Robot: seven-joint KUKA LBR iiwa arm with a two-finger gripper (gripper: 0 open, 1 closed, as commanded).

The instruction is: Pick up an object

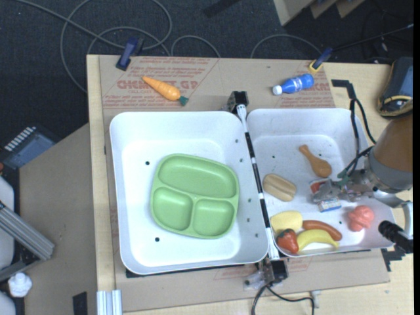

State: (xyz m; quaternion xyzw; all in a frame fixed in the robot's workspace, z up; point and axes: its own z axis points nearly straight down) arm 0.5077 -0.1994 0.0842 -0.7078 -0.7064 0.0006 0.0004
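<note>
The right bin [295,120] holds several toy foods: a brown drumstick [315,161], a tan bread roll [279,188], a yellow piece [286,220], a red pepper [288,241], a hot dog with a yellow banana [319,235], and a pink fruit [359,218]. My gripper [330,194] is low inside this bin, right of the bread roll and below the drumstick. A small red item [317,187] lies at its left side. A small white and blue item [330,206] lies just under it. The arm's orange band [397,146] is above the bin's right rim.
The left bin [131,136] holds a green divided tray [194,195]. Behind the bins, on the cardboard, lie an orange carrot [164,88] and a blue bottle [294,84]. A black clip [237,100] sits where the bins meet. Cables run past the right bin's right edge.
</note>
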